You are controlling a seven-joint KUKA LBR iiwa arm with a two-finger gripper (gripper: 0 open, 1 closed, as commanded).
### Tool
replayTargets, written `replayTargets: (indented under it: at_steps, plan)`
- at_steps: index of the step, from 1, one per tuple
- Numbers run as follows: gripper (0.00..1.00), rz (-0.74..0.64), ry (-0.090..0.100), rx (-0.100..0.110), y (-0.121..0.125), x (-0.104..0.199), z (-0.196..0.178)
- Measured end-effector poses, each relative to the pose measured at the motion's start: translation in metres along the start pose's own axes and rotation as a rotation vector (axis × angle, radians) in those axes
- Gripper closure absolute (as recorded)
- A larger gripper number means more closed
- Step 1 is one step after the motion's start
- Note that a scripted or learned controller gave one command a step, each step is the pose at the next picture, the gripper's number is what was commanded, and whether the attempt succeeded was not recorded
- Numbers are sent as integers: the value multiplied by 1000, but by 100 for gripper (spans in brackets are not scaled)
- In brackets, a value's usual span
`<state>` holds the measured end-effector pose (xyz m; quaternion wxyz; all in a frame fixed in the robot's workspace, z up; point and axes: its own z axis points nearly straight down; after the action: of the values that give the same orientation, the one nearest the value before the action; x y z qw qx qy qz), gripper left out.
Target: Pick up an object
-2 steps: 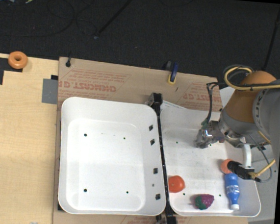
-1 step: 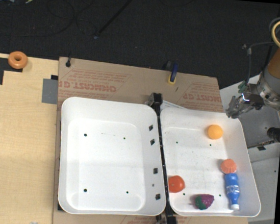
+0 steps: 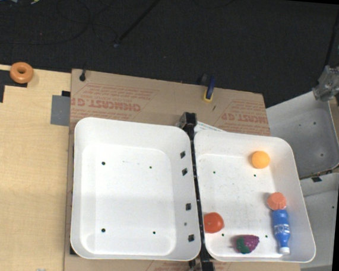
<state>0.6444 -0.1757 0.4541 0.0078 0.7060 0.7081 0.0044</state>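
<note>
The right bin (image 3: 297,174) holds several small objects. An orange ball (image 3: 260,160) lies near its far right corner. A salmon-orange round piece (image 3: 277,201) sits by the right wall, touching the top of a blue bottle (image 3: 280,231) that lies lengthwise along that wall with its white cap toward the front. A red tomato-like ball (image 3: 213,222) rests close to the divider at the front left. A purple and green lump (image 3: 246,243) lies at the front wall, between the tomato and the bottle.
The left bin (image 3: 84,153) sits beside the right one on a cardboard sheet (image 3: 137,102). An orange ring (image 3: 21,72) lies on the wooden bench at far left. A blue clamp (image 3: 209,89) grips the cardboard's back edge. A grey metal plate (image 3: 310,127) stands at right.
</note>
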Motion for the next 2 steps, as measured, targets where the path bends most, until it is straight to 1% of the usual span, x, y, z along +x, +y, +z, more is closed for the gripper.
replayTargets:
  at_steps: [1,2]
  plan:
    - [100,-2,2,8,1,4,-91]
    - [100,5,4,20,-6,-40,-83]
